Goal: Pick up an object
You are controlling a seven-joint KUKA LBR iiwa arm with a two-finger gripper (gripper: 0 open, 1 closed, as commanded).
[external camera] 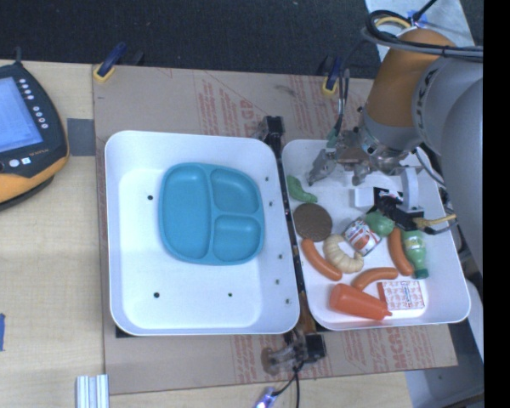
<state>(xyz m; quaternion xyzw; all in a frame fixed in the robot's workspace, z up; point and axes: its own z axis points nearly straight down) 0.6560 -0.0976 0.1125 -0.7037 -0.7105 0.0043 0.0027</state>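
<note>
Two bins on my bench. Right bin (459,308) has all the clutter: near its front edge an orange carrot (357,303) lies long axis left-right, tip pointing right, beside a red-and-white packet (404,297). Behind those I count three sausages (321,260), one angled near the left wall, one flat in the middle, one upright on the right. Also a banana-ish piece (343,254), a brown disc (312,222), a small can (362,235) and a green bottle (415,252). Left bin (119,228) holds one blue divided plate (211,213). Gripper (350,167) hangs over the right bin's far edge, honestly cannot tell how it's set. Teach pendant (13,138) sits at the bench's far left edge.
</note>
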